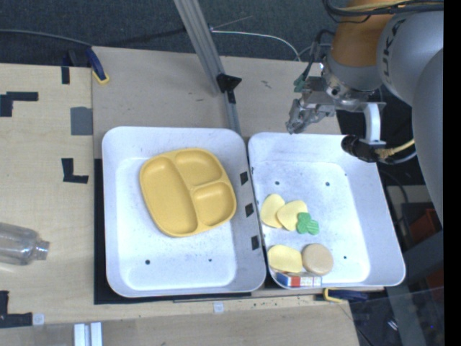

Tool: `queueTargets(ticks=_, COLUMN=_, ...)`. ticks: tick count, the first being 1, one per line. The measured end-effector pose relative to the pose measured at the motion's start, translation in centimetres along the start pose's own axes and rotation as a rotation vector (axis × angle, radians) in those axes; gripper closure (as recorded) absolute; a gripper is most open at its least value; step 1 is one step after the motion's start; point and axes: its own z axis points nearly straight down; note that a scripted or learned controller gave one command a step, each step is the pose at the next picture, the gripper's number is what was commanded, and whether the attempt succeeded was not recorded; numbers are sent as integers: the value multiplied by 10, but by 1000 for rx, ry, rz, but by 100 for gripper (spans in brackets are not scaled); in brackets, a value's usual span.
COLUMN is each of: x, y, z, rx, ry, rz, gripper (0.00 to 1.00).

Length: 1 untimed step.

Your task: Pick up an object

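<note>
Food pieces (292, 217) near right bin's (360, 193) front edge; gripper (297, 123) state unclear.

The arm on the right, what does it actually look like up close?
The arm is bulky, with rounded light grey shells and a glossy orange band above the wrist. Thin black cables loop over the orange part. Part of dark lettering shows on the grey shell. Below the band sits a small metal gripper, dark grey and silvery. A white bracket with a black plug and a yellowish cable hangs beside it.

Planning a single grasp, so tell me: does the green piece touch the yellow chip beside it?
Touching. The camera view shows the green piece overlapping the yellow chip's right edge, no gap.
</note>
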Motion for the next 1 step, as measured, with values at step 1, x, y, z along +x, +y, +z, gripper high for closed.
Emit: queueTargets(ticks=1, x=75, y=11, z=-2, rx=-1, ry=0, rz=-4, gripper=100)
